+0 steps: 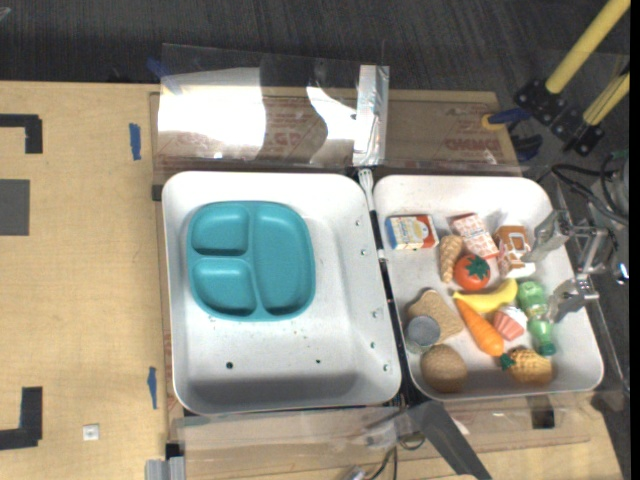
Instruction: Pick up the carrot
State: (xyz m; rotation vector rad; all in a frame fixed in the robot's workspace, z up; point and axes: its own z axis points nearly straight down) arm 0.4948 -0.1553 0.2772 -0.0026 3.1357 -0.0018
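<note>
Right bin, near side: your tapered orange plastic carrot lies among toy foods, untouched. Gripper at right rim; grip state cannot be told. Pick-up not yet done.

arm: not distinguishable | gripper: two-finger metal gripper at the right edge of the camera view, seen as pale silvery metal parts | pose: two thin prongs point left, one above the other, a gap between them | fingers: nothing between them | detail: partly blurred, wrist unclear
</note>
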